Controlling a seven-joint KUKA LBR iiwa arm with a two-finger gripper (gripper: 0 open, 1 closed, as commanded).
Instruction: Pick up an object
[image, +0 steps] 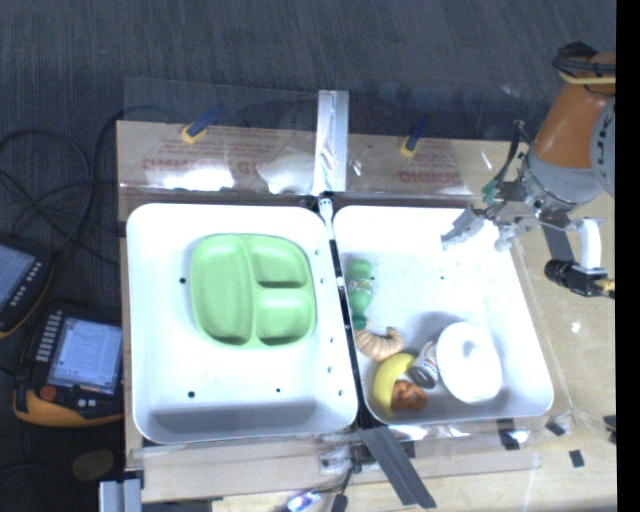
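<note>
My gripper (482, 228) hovers over the far right corner of the right bin (430, 225), its fingers spread open with nothing between them. Well below it, near the bin's front, lie a white round lid or cup (468, 362), a yellow fruit-like toy (392, 377), a tan croissant-shaped piece (378, 342) and a small metallic item (424, 374). A green object (358, 283) rests against the bin's left wall. The gripper is apart from all of them.
The left bin (160, 300) holds a green divided plate (252, 288). A clear divider strip (331, 140) rises between the bins at the back. Tablets and cables (60, 340) lie left of the bench.
</note>
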